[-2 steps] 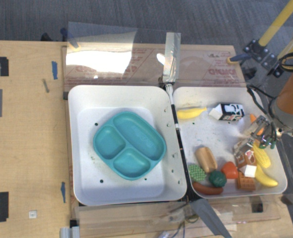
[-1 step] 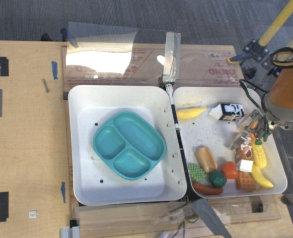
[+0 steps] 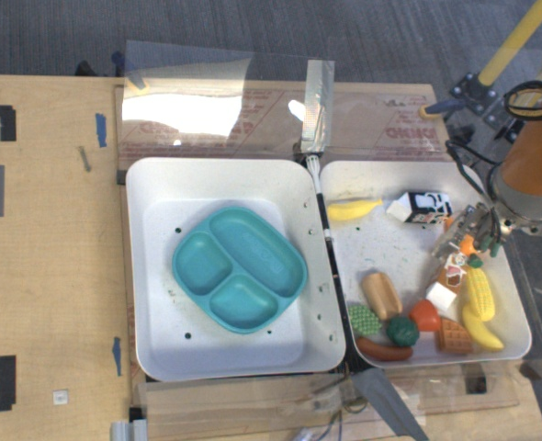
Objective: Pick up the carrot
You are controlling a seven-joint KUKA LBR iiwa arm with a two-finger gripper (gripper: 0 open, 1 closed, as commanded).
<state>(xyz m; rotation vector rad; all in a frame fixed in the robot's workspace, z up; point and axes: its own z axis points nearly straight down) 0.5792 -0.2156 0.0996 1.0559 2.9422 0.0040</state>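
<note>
One small orange carrot (image 3: pixel 469 245) sits pinched in the metal gripper (image 3: pixel 471 239) — above the knobbly yellow corn (image 3: pixel 479 292).

Bright, even light from above, with strong glare at the back.

We see a white glare patch on the clear sheet (image 3: pixel 186 108) behind the left bin (image 3: pixel 142 246) and a smaller glint on the upright divider (image 3: pixel 317 104). Shadows on the surface (image 3: pixel 41 246) are soft and short. We find the small items in the right bin (image 3: pixel 514 338) slightly soft, and detail near the arm (image 3: pixel 528 168) is blurred.
</note>
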